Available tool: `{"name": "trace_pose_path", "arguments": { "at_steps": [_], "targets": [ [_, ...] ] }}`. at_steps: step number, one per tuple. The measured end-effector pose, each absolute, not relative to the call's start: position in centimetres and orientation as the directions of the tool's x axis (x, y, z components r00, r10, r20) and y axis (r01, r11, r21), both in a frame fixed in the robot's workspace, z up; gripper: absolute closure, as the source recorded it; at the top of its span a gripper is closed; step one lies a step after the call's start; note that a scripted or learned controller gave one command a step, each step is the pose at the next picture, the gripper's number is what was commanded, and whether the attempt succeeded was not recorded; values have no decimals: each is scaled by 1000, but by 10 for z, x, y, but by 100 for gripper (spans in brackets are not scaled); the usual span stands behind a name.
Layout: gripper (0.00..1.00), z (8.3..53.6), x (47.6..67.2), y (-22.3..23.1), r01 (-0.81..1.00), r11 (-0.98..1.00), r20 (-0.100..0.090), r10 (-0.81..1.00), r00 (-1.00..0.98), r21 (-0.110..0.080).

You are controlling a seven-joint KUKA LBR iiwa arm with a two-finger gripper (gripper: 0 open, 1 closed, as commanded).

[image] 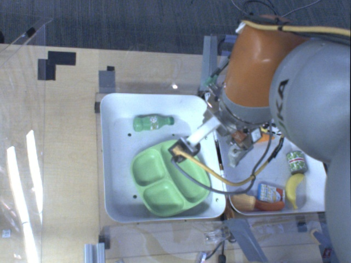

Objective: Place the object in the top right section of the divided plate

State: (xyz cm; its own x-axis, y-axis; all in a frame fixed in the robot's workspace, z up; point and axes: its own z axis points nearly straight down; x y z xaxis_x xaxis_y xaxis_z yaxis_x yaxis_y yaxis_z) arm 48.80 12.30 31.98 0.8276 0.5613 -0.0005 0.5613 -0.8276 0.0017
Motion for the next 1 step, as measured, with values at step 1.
{"name": "trace_pose_path", "arguments": {
  "at_steps": [1],
  "targets": [
    [0, 282, 507, 151, 591, -807, -3, 591, 807, -1]
  ]
}}
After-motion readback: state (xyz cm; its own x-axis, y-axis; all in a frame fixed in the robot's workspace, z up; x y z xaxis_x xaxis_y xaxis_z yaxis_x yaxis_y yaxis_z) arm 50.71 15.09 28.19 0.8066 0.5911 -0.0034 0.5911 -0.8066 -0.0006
